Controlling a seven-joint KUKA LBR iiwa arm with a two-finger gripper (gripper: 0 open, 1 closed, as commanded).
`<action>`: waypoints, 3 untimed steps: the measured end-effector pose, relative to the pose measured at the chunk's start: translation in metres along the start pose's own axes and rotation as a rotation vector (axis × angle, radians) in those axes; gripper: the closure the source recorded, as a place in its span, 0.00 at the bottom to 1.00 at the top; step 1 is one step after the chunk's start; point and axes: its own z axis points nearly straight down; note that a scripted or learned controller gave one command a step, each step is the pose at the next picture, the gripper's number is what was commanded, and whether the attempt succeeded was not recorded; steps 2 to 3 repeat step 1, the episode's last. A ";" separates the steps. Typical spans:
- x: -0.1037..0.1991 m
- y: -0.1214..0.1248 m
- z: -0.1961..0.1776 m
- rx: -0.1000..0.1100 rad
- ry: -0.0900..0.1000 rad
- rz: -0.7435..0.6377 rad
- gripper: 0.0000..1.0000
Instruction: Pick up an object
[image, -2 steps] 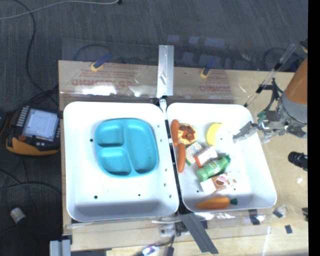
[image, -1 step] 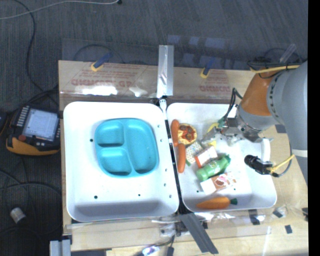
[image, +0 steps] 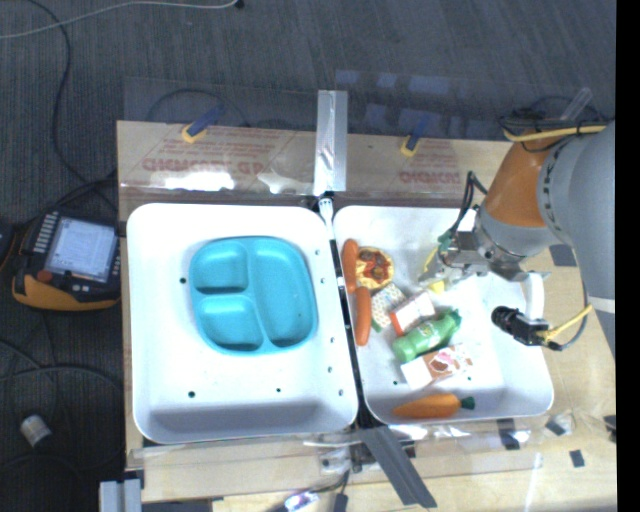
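Dark carpet surrounds the table (image: 230, 150). Over the right bin (image: 520, 395) the pincer (image: 452, 258) hangs; whether it is clenched cannot be told. The green bottle (image: 427, 336) lies nearby, mid-bin; a descent centred over it, clear of the neighbouring packets, seems wise.

The gripper (image: 450, 262) hangs over the right bin (image: 520, 385), low at the end of the grey arm (image: 560, 190). Just beside its tip, toward the bin's middle, lie a small red-and-white box (image: 413, 312) and a green bottle (image: 426, 336). Farther off sit a slice of pizza (image: 372, 266) and a carrot (image: 362, 292). Well apart, the left bin (image: 160, 400) holds a blue tray (image: 253, 292).
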 end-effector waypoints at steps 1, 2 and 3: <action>0.021 0.023 -0.096 0.010 0.002 0.159 1.00; 0.021 0.023 -0.096 0.010 0.002 0.159 1.00; 0.021 0.023 -0.096 0.010 0.002 0.159 1.00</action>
